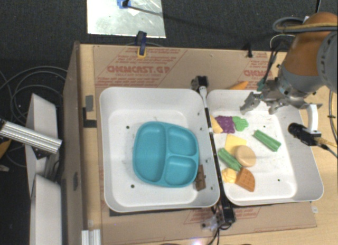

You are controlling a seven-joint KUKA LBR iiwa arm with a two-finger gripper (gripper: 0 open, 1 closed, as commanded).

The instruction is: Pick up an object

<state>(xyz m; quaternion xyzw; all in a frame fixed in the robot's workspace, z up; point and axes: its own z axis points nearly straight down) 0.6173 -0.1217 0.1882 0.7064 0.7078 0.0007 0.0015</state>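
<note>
Toys point(240, 154) heaped mid right bin point(301, 186), beside divider; blue tray point(165, 154) in left bin. Gripper point(262, 101) hovers above heap's far edge, jaws spread, holding nothing. Toys likely light, stiff, slick plastic; green stick point(266, 140) lies apart, easiest pinched across middle.

Cardboard-topped bench point(158, 67) — two white bins, left point(113, 133) and right point(301, 172), side by side

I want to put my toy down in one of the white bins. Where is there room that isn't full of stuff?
The left bin has bare strips around the blue divided plate, widest along its far edge. In the right bin, the near right corner past the waffle is bare. Its middle is crowded: purple grapes, green pieces, cheese wedge, bun. The gripper hovers over its far edge.
</note>
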